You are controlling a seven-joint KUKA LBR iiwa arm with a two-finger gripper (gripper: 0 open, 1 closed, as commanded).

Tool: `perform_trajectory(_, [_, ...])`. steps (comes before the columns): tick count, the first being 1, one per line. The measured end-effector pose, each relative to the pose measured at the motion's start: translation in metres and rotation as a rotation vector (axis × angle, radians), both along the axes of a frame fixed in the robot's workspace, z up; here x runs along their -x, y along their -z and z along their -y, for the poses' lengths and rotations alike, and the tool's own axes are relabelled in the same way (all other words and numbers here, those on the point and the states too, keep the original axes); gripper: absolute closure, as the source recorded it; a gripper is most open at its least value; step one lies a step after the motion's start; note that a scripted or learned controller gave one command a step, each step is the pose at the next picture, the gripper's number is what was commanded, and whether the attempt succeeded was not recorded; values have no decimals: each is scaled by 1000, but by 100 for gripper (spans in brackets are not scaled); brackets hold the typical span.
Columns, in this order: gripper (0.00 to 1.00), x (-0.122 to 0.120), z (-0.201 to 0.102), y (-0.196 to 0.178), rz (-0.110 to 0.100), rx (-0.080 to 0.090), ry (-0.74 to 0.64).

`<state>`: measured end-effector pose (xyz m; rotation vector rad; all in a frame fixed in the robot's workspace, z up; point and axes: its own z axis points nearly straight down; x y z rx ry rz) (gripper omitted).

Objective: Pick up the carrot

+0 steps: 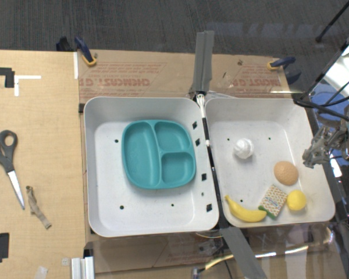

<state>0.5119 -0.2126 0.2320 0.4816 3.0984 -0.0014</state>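
My gripper [315, 151] hangs over the right bin's [262, 112] right rim; whether it is spread, I cannot tell. The banana [244, 212] and lemon [296, 200] crowd its near edge, and its far half lies open. I cannot tell where the carrot is.

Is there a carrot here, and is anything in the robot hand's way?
I cannot pick out a carrot. The gripper hangs at the right bin's right edge. A tan ball and a lemon lie nearest it, and nothing visible blocks its way into that bin.
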Motion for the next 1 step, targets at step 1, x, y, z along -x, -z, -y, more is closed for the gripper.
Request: perform_trajectory(1, [100, -1, -27, -68, 0, 0, 64])
